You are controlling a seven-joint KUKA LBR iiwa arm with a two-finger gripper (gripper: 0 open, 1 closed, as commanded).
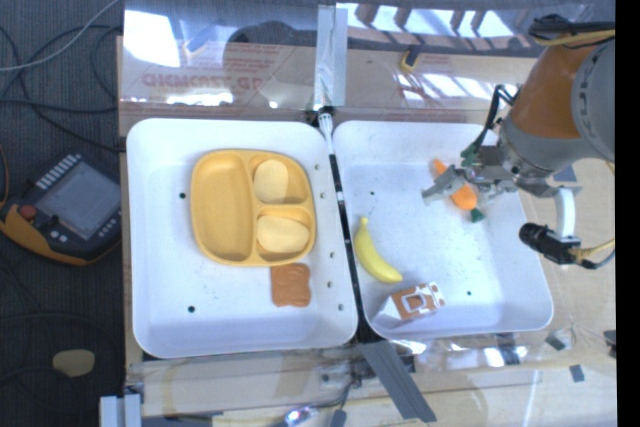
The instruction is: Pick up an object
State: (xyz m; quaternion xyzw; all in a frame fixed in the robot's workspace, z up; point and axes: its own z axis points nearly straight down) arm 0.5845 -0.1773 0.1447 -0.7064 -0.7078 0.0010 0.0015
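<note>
We see the gripper (462,183) low in the right bin (520,315), at its upper right part. An orange carrot-like object (455,187) lies right at the fingers; its long axis runs from upper left to lower right. We cannot tell whether the fingers are apart or closed on it. A banana (374,255) lies near the bin's left wall, curving toward lower right.
</note>
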